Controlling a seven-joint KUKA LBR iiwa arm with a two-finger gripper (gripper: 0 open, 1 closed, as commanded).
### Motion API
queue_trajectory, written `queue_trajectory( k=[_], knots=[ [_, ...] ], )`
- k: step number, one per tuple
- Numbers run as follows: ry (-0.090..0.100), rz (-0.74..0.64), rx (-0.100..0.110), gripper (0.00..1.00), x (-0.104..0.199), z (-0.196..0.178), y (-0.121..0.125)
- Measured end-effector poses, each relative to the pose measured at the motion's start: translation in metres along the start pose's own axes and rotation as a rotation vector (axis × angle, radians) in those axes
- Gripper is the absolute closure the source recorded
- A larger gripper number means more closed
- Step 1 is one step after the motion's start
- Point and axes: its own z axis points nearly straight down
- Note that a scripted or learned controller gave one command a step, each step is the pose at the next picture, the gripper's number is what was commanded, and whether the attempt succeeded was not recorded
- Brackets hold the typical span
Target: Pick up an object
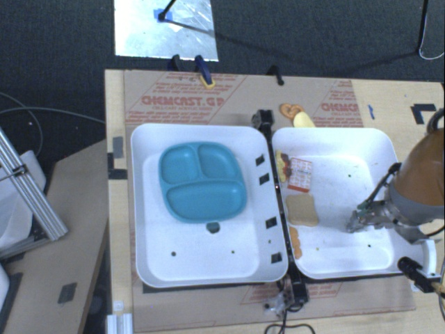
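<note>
A cardboard-topped bench (pixel 208 92) carries two white bins. In the right bin (pixel 379 148) the gripper (pixel 360 219) hangs low over bare floor, its opening unclear, nothing visibly held. The toast (pixel 303 210) lies just beyond it toward the divider, with a packet (pixel 300 173) farther back.

Arm (pixel 424 179) cut off at right edge.

Two white bins (pixel 149 256), one blue plate (pixel 203 181).
</note>
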Motion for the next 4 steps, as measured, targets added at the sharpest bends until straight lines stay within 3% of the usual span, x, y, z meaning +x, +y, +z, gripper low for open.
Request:
queue_trajectory(
  k=[1,2,3,4],
  knots=[
    [0.010,-0.008,-0.005,1.00,0.052,-0.148,0.003],
    [0.015,-0.012,0.011,1.00,0.139,-0.143,0.014],
    [0.015,-0.008,0.018,1.00,0.199,-0.095,0.009],
    [0.015,-0.008,0.015,1.00,0.251,-0.098,-0.002]
  ],
)
